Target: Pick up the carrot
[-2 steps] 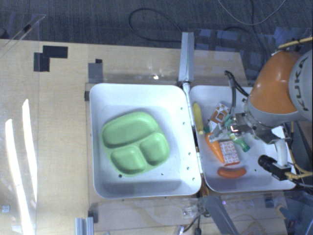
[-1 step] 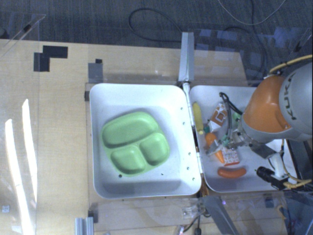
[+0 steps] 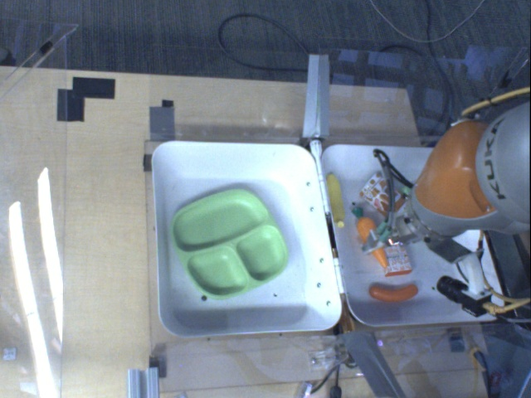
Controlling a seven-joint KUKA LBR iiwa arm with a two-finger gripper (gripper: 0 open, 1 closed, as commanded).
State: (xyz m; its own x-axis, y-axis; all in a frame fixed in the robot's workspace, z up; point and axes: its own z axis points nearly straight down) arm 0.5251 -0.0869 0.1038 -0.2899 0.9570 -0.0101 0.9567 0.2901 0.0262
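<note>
there are two white bins side by side on the wooden bench. the left bin (image 3: pixel 166 222) holds a green tray (image 3: pixel 231 242) with three sections, lying flat in the middle. the right bin (image 3: pixel 357 305) holds the small things, so that is where the arm has to work. the carrot (image 3: pixel 365 228) is in the right bin, a little orange piece near the middle, just right of a yellow corn cob (image 3: pixel 335 199) that lies along the bin's left wall. a small snack packet (image 3: pixel 376 193) sits just above the carrot, an orange and white carton (image 3: pixel 396 259) sits just below it, and a red sausage (image 3: pixel 393 292) lies nearer the front edge. the things are packed close, so reaching just the carrot looks tricky. the grey arm with its big orange band (image 3: pixel 452 181) reaches in from the right and leans over these things. the gripper (image 3: pixel 390 232) hangs low just beside the carrot, right by the carton too. it is dark and small here, so i cannot tell how wide it is or if it has hold of anything. i think it is lining up for the grab.
</note>
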